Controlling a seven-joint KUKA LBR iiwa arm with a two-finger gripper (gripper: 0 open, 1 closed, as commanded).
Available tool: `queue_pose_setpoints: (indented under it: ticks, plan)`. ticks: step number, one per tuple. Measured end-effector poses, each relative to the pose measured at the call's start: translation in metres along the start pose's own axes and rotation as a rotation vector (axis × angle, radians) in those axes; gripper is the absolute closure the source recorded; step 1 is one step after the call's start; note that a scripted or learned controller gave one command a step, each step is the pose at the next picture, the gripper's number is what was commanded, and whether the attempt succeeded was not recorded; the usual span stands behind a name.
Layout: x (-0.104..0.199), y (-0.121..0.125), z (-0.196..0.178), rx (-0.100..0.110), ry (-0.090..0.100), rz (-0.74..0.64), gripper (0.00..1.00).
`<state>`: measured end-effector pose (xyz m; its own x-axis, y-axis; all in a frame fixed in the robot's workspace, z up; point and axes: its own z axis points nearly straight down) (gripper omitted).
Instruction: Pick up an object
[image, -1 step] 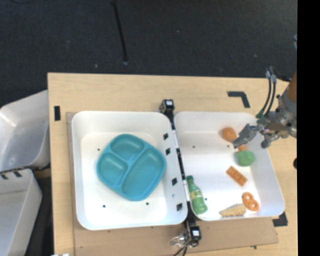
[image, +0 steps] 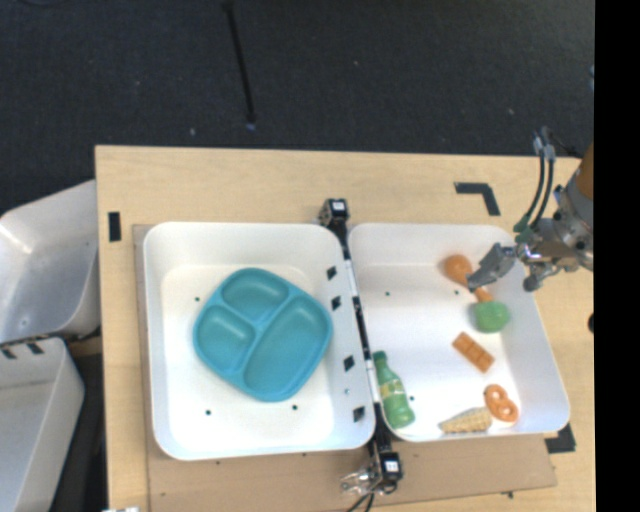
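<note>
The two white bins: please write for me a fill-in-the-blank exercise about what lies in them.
1. The blue divided tray lies in the ____ bin.
2. The green bottle lies against the right bin's ____ wall.
3. The round object below the hand is ____ in colour.
4. The pretzel lies beside the ____.

Missing words: left; left; green; cone

High fixed camera, slanting down, both bins (image: 150, 300)

Arm (image: 578, 200) cut off at right edge, apparently.
</note>
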<state>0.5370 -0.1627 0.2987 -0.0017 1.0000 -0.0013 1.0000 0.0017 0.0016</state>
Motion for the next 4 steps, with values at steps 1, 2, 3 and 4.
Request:
queue_pose_setpoints:
  ticks: [1, 2, 3, 4]
  plan:
    - [-0.001, 0.008, 0.058, 0.004, 0.000, 0.002, 0.00]
    - [-0.005, 0.009, 0.101, 0.005, 0.000, 0.003, 0.00]
    - [-0.014, 0.014, 0.149, 0.004, -0.001, 0.004, 0.00]
    - [-0.014, 0.015, 0.135, -0.002, -0.001, 0.006, 1.00]
